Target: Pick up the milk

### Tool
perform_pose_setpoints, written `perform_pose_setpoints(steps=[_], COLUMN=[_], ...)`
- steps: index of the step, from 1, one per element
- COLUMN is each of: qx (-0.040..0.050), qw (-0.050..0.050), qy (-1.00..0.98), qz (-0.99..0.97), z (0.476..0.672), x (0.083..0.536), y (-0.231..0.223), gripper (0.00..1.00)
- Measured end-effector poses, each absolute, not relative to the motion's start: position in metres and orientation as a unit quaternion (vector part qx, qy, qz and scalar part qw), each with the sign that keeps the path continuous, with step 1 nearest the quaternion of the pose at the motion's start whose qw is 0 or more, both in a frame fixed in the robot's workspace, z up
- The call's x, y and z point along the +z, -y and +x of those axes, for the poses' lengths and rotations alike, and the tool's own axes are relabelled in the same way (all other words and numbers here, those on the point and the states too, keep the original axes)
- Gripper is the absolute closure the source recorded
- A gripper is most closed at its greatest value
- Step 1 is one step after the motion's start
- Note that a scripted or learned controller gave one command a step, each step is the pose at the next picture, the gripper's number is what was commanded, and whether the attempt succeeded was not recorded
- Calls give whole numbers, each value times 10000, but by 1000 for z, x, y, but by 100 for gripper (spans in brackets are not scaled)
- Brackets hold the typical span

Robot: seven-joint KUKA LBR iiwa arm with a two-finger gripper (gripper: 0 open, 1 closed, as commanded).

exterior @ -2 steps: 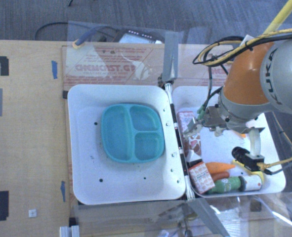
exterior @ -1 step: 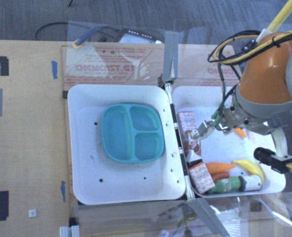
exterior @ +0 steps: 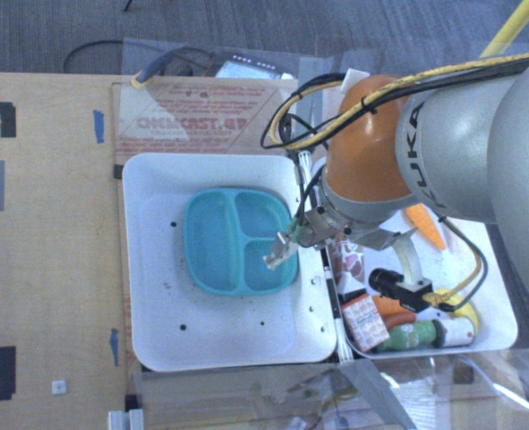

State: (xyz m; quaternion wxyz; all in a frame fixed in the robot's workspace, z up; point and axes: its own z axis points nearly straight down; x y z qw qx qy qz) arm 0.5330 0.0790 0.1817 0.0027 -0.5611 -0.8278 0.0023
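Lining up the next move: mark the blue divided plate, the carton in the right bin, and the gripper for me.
blue divided plate (exterior: 219, 240): camera view, on its large left compartment.
carton (exterior: 365, 321): camera view, on its red-and-white top face.
gripper (exterior: 279, 252): camera view, at its tip above the plate's right side.

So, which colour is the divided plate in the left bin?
Light blue plate, seen in the camera view.

Big grey arm (exterior: 479, 141), black "KUKA" lettering on its shell, glossy orange band (exterior: 367, 141) above the wrist, yellow and black cables (exterior: 286, 119) looping alongside, small metal gripper (exterior: 282, 249).
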Motion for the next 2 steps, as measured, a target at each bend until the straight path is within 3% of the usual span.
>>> perform_pose_setpoints(steps=[1, 2], qx=[22, 13], qw=[29, -114], qy=[8279, 8280], qz=[-5609, -5606], z=[495, 508], x=[182, 133], y=[-51, -63], gripper=[0, 0])
